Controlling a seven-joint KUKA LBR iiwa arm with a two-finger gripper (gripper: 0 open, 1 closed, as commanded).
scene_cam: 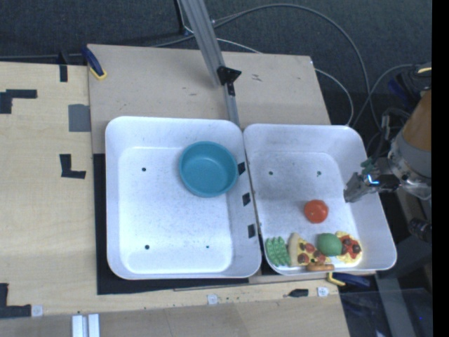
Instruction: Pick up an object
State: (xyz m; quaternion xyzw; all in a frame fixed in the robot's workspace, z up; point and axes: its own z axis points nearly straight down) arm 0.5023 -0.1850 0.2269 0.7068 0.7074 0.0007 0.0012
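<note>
— Objects for the picking lie in the right bin (280, 146), do you see them? What do they look like?

— Yes. A small red ball (316, 210), round and a little shiny, lies on the bin floor just beside the tool (359, 184), below it and to its left in the camera view. They are not touching. Further below the tool, against the near wall of this bin, there is a tight group: a green ribbed piece (276, 250), a slice of toy pizza (302, 250) with red dots, a round green object (327, 243), and a yellow piece with red spots (350, 246). These touch one another.

— And the tool, is it grasping something?

— Nothing is between its fingers. It hangs over the right rim of the right bin, dark grey with a small blue light on it. If the fingers are apart or together, I cannot tell; this part is too dark and small.

— What is on the far side?

— Well apart from the tool, to its left, a blue bowl (208, 168) stands upright in the left bin (126, 188), near the upper wall. Both bins sit side by side on the worktop (42, 188).
</note>
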